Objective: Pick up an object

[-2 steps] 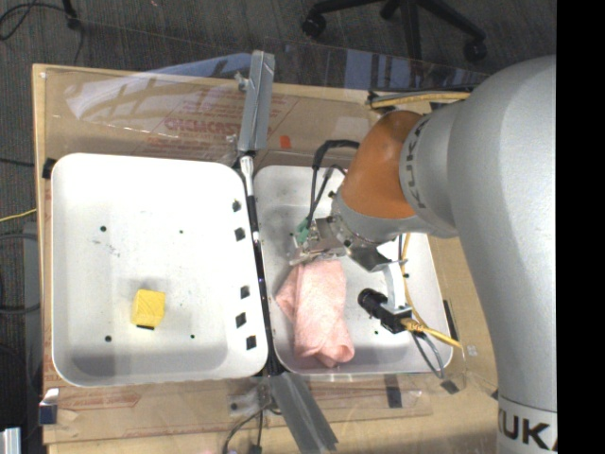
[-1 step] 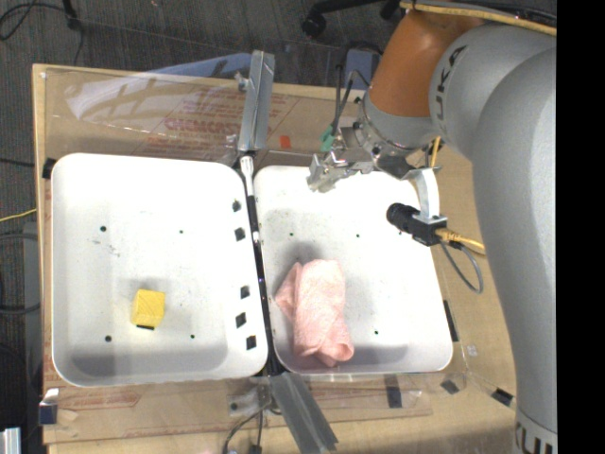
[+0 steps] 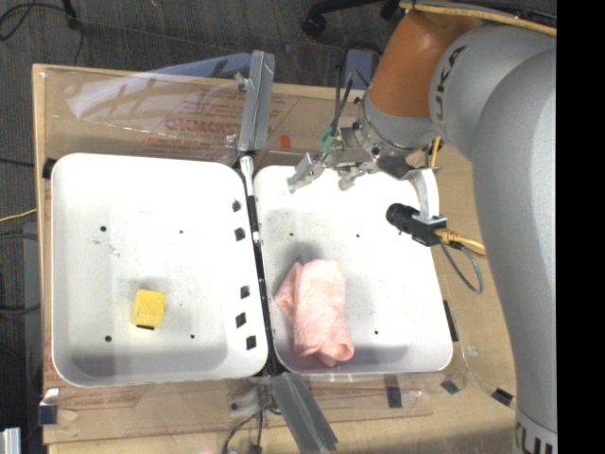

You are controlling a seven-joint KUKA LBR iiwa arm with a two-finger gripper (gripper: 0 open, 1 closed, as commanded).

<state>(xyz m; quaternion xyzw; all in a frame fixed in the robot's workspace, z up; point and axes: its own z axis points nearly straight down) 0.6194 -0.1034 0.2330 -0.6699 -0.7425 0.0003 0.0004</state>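
Observation:
A crumpled pink cloth [image 3: 317, 310] lies in the right bin [image 3: 416, 348], toward its front left. A small yellow block [image 3: 148, 307] rests in the left bin [image 3: 85, 216], near the front. My gripper [image 3: 326, 175] hangs over the back edge of the right bin, well behind the cloth. Its two metal fingers [image 3: 302, 171] stand apart with nothing between them.
A metal divider bar [image 3: 251, 112] runs between the bins at the back. A black connector with a yellow cable [image 3: 421, 222] hangs from the arm over the right bin's right side. The grey arm covers the right side of the bench.

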